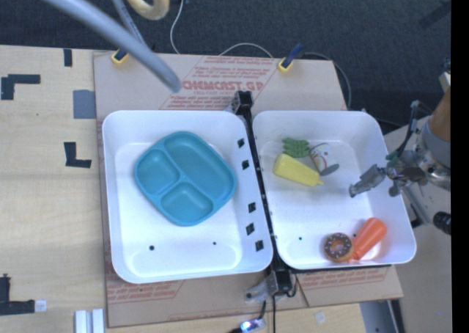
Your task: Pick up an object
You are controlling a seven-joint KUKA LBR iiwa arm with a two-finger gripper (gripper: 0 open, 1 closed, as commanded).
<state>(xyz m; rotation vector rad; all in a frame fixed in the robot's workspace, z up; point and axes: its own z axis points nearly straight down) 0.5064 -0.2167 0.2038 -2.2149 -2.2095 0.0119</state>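
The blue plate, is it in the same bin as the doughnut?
No. The blue plate lies in the left bin, while the doughnut lies in the right bin beside the carrot.

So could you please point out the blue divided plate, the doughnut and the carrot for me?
blue divided plate (185, 176): camera view, on the ridge where its compartments meet.
doughnut (338, 246): camera view, on its sprinkled ring.
carrot (368, 237): camera view, on the middle of its orange body.

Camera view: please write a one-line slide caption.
Gripper over right bin holding corn, carrot, donut; blue plate left.
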